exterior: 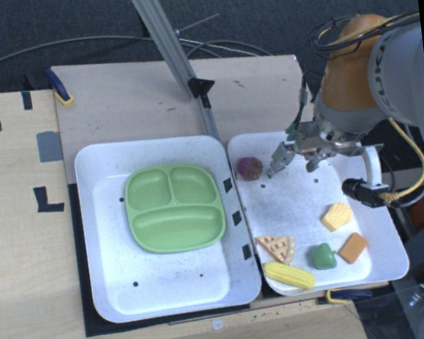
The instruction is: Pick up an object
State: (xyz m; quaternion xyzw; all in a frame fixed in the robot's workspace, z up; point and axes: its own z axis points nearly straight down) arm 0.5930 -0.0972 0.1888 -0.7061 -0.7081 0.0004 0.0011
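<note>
Toy food lies scattered in the right bin (392,258); any piece would serve as the object to pick. Nearest the camera, along the bin's front edge: a corn cob (289,275), long axis running left-right with a slight tilt; just behind it a pizza slice (277,247); a green pepper-like piece (322,256) to the right; an orange block (353,247) beside that; a yellow cheese-like wedge (337,216) a little further back. All of these sit well apart from the gripper.

Further back, a dark purple round fruit (250,168), plum or fig, hard to tell, rests near the bin's left wall. This is the closest item to the gripper (294,159), lying just to its left in the view, near but not touching. Being round, it offers no preferred grasp axis.

Gripper's two fingers appear spread apart, pointing down and left over bare bin floor, nothing between them. Judgement: a short shift left toward the purple fruit would be the likeliest approach.

Left bin (98,240) holds a green divided plate (175,208).
</note>
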